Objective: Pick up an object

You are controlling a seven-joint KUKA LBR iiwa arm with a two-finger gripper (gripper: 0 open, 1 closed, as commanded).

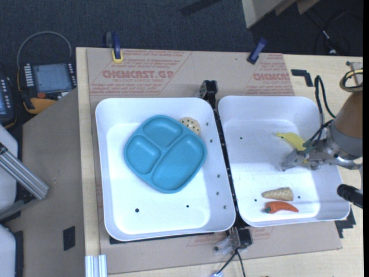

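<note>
Banana: small yellow toy banana point(290, 139) lying in the right bin point(253, 111), toward its far right side, touching or just beside the pincer tip.
Pincer: the pincer point(294, 159) reaches in from the right and sits low over the right bin floor, just near of the banana; whether it is open or closed cannot be told, and nothing is seen held in it.
Handling, judged: the banana looks like a light, stiff, smooth plastic piece; likely to slip or skid on the white floor if nudged from one side.
Where to take hold, judged: across the narrow width at mid-length, squarely over the curve, not at the tapered ends.
Other candidates: a beige cone-shaped piece point(278, 194) and a red-orange chili-like piece point(282, 208) lie close together near the near wall of the right bin, well apart from the banana.
Left bin: the left bin point(115, 212) holds a blue divided plate point(165, 153), with a tan cookie-like disc point(190, 124) partly tucked at its far edge.
Tabletop: the tabletop point(92, 154) carries both bins side by side.
</note>
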